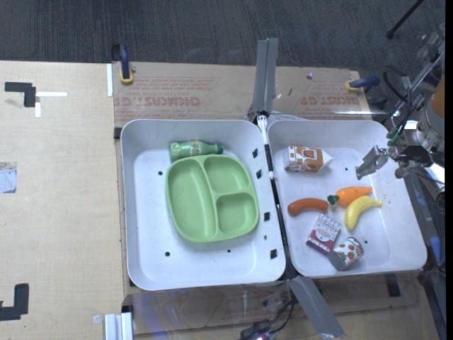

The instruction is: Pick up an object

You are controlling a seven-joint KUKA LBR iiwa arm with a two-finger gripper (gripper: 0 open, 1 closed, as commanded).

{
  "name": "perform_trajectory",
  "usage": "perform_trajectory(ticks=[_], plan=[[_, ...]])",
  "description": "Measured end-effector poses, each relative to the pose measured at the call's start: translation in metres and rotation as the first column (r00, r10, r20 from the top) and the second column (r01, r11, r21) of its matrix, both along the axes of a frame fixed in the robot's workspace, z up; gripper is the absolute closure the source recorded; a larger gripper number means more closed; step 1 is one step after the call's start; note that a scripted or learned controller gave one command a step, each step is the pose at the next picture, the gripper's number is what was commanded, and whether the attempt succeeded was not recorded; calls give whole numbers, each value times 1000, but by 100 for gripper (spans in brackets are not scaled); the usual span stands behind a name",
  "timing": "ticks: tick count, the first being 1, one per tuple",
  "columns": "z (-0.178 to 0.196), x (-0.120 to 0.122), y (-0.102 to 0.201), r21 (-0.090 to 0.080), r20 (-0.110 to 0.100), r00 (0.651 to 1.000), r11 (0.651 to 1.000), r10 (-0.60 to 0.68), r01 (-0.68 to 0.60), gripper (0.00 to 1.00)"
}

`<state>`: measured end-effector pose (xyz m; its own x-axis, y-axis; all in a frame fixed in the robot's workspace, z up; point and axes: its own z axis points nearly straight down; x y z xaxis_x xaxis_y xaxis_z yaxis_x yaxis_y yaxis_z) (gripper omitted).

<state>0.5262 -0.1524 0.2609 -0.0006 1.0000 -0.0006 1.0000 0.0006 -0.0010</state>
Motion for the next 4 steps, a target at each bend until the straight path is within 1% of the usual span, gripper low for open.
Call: perform_trajectory(ticks=[1,2,3,4], plan=[[-82,-7,-21,0,0,1000,1000,-28,28,0],[-169,15,-34,0,1,997,997,77,-77,0],[-169,-44,-22,1,0,999,999,36,-36,0],[-169,31,-12,0,1,990,990,143,-143,0]])
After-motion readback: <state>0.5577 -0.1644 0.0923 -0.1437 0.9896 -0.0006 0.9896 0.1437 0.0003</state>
